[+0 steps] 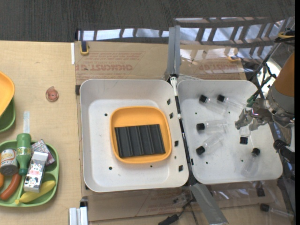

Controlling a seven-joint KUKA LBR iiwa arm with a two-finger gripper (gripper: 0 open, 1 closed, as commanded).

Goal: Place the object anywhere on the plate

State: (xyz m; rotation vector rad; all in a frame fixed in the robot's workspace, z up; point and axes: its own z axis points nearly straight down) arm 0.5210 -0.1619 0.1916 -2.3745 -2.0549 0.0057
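We find the arm (284,81) at the right edge of the frame, mid-height. Its casing is rounded, with an orange band uppermost and a pale grey section directly beneath it. Below the grey section we note a darker collar. The tool (251,118) projects toward the left from that collar; it is built of bare grey metal parts with angular brackets, and we observe small touches of green and red on its upper side. Dark cables run from the upper right of the frame down along the casing. Finer markings and fasteners are too small to read.
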